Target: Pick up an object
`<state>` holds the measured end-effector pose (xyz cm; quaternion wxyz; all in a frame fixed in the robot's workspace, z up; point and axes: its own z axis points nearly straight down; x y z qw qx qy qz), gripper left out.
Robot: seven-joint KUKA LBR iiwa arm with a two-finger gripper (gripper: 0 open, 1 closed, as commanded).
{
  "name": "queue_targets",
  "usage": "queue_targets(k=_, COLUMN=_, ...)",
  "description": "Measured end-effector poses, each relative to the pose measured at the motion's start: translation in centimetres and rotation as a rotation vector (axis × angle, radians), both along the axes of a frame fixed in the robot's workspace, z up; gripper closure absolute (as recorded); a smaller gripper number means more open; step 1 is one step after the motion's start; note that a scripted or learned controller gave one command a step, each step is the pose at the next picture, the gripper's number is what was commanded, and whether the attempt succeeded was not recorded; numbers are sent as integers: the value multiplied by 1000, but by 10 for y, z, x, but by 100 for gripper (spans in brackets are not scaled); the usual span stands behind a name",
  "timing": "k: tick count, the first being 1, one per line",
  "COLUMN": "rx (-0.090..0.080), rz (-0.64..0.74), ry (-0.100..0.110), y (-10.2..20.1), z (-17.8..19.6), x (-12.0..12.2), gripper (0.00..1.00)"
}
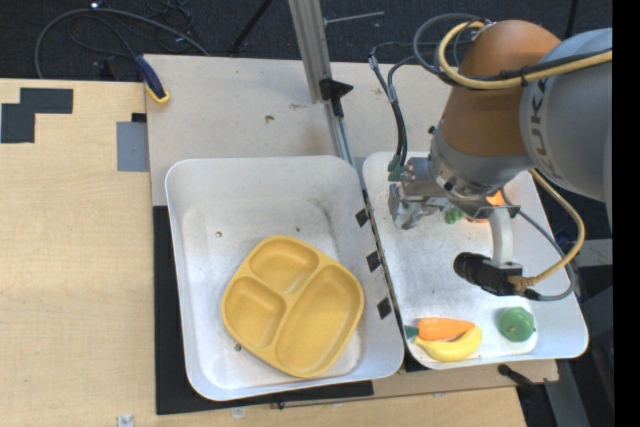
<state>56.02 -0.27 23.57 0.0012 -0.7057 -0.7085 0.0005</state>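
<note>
My gripper [411,211] hangs over the far left part of the right bin [430,260], under the grey arm with the orange band. At the bin's near edge an orange carrot [445,327] lies on a yellow banana [452,348]. A green round fruit [516,323] sits to their right. Just right of the gripper, a small green piece [456,213] and an orange piece [497,199] peek out from beneath the wrist, mostly hidden. The carrot and banana lie well nearer the camera than the gripper.
The left bin [200,215] holds a yellow divided plate [293,304] in its near half. An aluminium post [308,25] rises behind the bins. A bare stretch of the right bin's floor lies between the gripper and the fruit.
</note>
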Motion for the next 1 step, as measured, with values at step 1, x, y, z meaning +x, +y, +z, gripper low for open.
queue_targets(k=1, rx=0, rz=1, ry=1, y=61, z=-9, x=8, gripper=100)
